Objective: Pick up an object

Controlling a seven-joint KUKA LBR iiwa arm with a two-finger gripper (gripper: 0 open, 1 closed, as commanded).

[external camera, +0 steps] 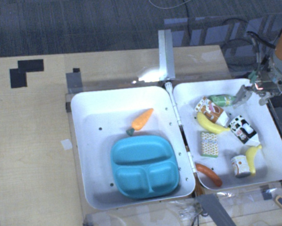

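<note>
Banana (210, 124) – yellow, curved; gripper (250, 94) near, possibly empty

Claw (250, 94) low at right, arm tilted

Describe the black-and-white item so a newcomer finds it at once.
Look in the right bin, toward its right side. The black-and-white patterned carton lies between the large banana and the small banana. Nothing else there has cow-like patches.
</note>
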